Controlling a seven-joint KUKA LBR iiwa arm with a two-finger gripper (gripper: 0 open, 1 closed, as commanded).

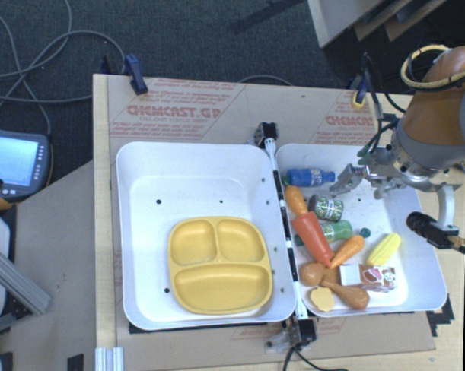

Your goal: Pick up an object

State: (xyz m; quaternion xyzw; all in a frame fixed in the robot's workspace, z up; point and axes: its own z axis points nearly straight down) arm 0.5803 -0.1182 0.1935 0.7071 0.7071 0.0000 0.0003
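**Yellow tray alone in left bin on cluttered bench**

A yellow divided tray (three compartments) lies toward the front edge of the left white bin. The bin rests on a cardboard sheet printed in red lettering, held by a blue clamp at its far left corner. A handheld screen glows beyond the bench's left edge, near loose cables.

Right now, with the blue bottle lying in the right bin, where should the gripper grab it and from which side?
Probably across the middle of the blue bottle's body, coming straight down from above. It lies on its side, long axis running left-right near the right bin's far wall, so fingers should close front-to-back. The can sits just in front, leaving little room there. The gripper hovers by its right end.
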